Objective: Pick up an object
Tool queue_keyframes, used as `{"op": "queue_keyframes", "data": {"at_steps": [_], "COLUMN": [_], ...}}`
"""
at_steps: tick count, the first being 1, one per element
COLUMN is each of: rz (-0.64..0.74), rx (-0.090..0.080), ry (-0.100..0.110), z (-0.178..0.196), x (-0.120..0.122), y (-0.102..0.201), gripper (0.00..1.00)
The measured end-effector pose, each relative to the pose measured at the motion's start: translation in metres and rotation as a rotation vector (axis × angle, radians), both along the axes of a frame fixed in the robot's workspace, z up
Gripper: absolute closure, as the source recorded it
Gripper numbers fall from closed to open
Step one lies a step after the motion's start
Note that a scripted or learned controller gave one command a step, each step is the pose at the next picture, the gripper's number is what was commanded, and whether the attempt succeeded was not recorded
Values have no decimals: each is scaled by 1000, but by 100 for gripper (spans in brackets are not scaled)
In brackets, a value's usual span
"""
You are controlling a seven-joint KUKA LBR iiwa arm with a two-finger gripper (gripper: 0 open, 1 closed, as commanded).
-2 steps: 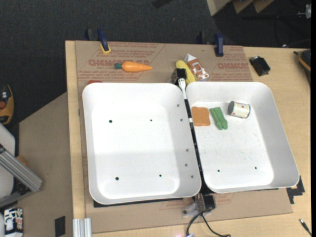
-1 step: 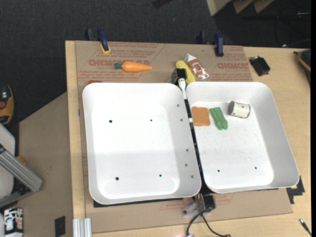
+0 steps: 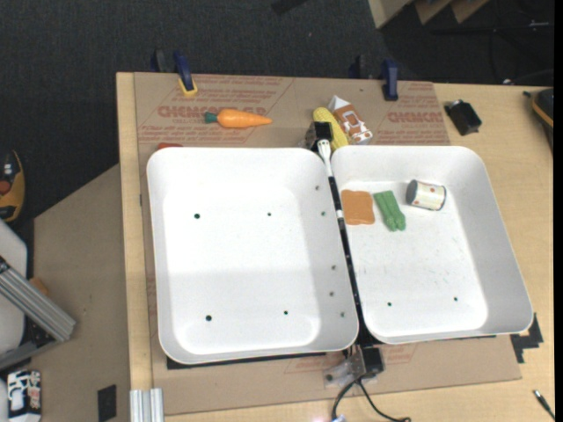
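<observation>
- The surface (image 3: 264, 95) is a tan cardboard-covered board carrying two shallow white plastic bins side by side, held at its far edge by two blue clamps (image 3: 186, 76).
- The left bin (image 3: 176, 262) shows bare floor with a few dark dots; I take the right bin as the landmark.
- The right bin (image 3: 457, 271) holds all three candidates, grouped in its far-left part, near the wall it shares with the left bin.
- The flat orange-brown square piece (image 3: 357, 207) lies closest to that shared wall, with no clear long axis.
- The green elongated soft-looking piece (image 3: 390, 210) lies just beside the square, toward the right bin's middle; its long axis runs from the far wall toward the near wall, tilted slightly right.
- The small white cylinder with a dark end (image 3: 426, 195) lies on its side, a little further right; its axis runs roughly across the bin, dark end pointing toward the square.
- Beyond the right bin's far-left corner, on the surface, sit a yellow banana-like toy (image 3: 325, 123) and an orange carrot toy (image 3: 237, 119).
- The state of the hand I cannot tell.
- Step, as I judge it: the pick has not begun; the next move calls for choosing one piece, likely the cylinder since it stands apart, and closing across its short width.
</observation>
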State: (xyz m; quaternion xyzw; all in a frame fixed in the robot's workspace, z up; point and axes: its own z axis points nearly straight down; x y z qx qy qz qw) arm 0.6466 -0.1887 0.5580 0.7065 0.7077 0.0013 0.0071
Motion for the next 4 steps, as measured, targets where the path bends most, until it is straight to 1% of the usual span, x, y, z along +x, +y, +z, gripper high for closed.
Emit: {"op": "queue_keyframes", "data": {"at_steps": [1, 2, 3, 4], "rz": [1, 1, 1, 1], "rx": [-4, -3, -7, -7], "ry": [-7, -5, -12, -11], "z": [12, 11, 23, 22], "x": [0, 0, 1, 1], "y": [0, 0, 1, 1], "gripper": [100, 0, 100, 0]}}
